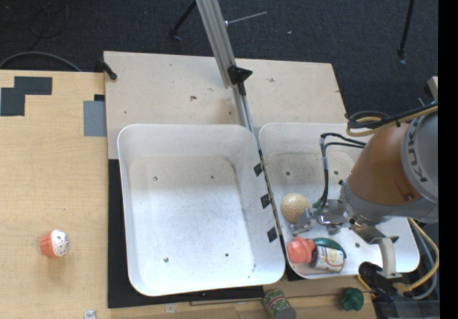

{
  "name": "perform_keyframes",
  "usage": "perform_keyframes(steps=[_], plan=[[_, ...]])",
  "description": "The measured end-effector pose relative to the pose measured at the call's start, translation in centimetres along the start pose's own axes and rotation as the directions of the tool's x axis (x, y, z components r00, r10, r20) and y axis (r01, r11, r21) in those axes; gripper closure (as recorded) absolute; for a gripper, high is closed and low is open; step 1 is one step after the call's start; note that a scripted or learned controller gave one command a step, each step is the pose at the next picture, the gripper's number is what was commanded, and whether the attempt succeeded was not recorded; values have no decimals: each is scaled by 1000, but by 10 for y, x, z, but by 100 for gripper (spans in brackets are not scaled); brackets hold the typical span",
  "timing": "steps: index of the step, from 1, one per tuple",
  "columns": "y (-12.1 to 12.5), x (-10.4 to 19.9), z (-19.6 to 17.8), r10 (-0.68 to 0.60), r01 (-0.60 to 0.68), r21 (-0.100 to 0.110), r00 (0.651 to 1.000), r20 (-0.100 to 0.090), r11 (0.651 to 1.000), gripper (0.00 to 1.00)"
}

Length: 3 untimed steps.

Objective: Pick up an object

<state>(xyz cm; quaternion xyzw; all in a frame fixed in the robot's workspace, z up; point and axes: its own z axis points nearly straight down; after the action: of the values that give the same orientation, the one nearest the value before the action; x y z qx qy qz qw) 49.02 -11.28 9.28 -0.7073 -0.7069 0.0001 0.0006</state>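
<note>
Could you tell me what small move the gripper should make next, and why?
Probably a short descent straight down: the gripper hangs in the right bin just beside the tan ball, with the red-capped jar lying close below, so the ball looks like the nearest pick.

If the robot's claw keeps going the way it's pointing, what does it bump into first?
Probably the tan ball. The gripper points left across the right bin, and the ball sits just ahead of it. Depth is hard to judge, so it could pass above.
</note>
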Motion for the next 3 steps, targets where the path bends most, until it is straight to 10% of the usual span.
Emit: perform_keyframes(steps=[1,2,3], plan=[[1,-1,-1,3,-3,-2,1000,-1,1000,0],[0,-1,-10,7,-7,0,1000,-1,1000,100],[-3,-10,-56,6,-6,-2,1000,1,1000,100]])
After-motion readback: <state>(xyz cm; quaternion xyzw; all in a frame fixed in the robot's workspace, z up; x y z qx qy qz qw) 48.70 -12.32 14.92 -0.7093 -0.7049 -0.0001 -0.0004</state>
